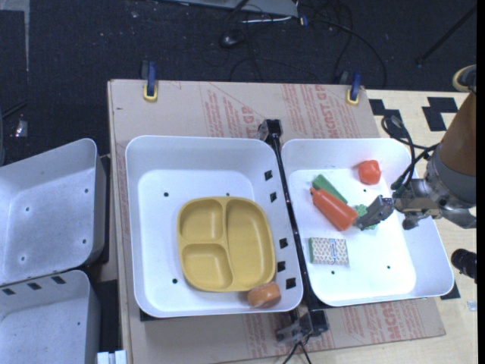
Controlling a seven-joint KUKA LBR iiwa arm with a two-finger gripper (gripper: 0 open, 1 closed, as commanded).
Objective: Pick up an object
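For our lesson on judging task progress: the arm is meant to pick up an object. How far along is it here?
Done: the gripper has reached into the right bin, beside the orange carrot-shaped toy and green piece. In hand: nothing visibly between its fingers. Left: grasping and lifting; the toy, the red piece and the patterned packet all lie on the bin floor.

Robot lab: clamped cardboard bench (227, 105), loose floor cables (318, 21), taped markers (443, 112).

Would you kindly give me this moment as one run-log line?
phase: approach | claw: low in right bin, beside orange carrot-like piece | held: nothing seen | left bin: yellow tray, orange item
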